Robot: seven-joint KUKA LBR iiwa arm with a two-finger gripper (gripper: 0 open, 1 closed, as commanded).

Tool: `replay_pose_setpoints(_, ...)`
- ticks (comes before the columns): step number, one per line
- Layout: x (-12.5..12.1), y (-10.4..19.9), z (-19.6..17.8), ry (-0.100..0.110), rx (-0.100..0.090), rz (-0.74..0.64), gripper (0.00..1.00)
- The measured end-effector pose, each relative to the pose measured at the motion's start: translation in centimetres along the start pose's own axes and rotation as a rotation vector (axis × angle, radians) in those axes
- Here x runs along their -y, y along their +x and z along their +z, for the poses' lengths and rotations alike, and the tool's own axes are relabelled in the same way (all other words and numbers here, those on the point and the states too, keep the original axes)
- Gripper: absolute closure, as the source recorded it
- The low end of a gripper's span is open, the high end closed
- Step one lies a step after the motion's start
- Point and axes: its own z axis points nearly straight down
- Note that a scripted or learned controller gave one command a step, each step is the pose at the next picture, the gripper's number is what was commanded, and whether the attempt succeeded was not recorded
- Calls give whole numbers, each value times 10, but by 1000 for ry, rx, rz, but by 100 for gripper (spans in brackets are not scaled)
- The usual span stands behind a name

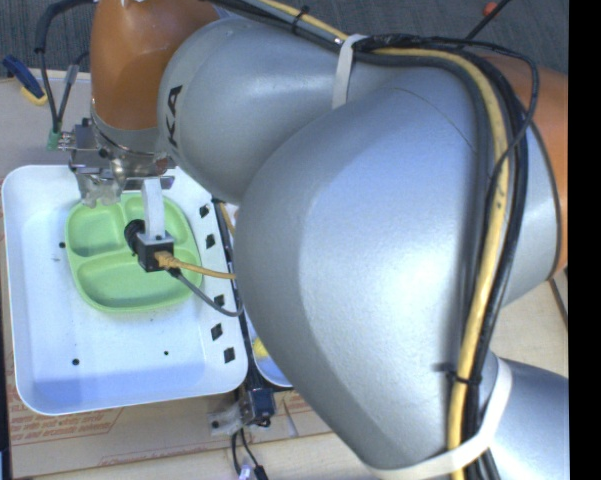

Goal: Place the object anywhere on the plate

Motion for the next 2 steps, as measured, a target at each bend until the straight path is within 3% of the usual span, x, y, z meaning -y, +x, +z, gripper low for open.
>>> replay_pose_setpoints(1, -35, -1, 37, 0, 1, 0, 100)
replay_pose_setpoints(2, -36, -1, -66, -5, -2, 0, 100)
